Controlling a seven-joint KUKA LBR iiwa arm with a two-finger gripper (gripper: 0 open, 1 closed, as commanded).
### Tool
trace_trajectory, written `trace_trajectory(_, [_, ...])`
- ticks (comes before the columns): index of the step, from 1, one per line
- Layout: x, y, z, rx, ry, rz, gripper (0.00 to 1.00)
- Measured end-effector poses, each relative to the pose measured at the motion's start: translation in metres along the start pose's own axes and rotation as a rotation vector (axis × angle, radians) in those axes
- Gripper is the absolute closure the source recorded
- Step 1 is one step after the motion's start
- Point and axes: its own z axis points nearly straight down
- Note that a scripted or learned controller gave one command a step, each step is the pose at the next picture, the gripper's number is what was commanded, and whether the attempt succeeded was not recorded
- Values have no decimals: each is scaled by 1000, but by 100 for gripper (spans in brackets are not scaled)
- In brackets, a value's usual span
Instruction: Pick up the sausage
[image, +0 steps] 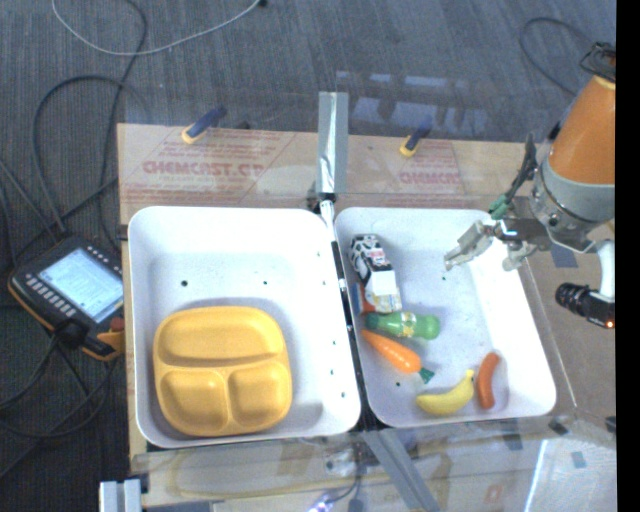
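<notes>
The sausage (487, 380) lies in the near right corner of the right bin (520, 290), just beside the banana (447, 396), and the gripper (487, 243) hangs open and empty above, so it must reach down next.

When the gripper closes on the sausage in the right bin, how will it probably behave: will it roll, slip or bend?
The sausage looks rounded and smooth, so it may roll or slip aside if pinched off-centre. It seems a stiff, light toy, unlikely to bend. It lies close beside the banana and near the bin wall, so a push would likely nudge the banana too.
</notes>
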Motion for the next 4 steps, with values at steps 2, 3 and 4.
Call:
trace_trajectory(2, [-56, -72, 176, -5, 1, -115, 0])
trace_trajectory(3, [-73, -69, 180, -15, -3, -555, 0])
trace_trajectory(4, [-77, -67, 179, -20, -20, -1024, 0])
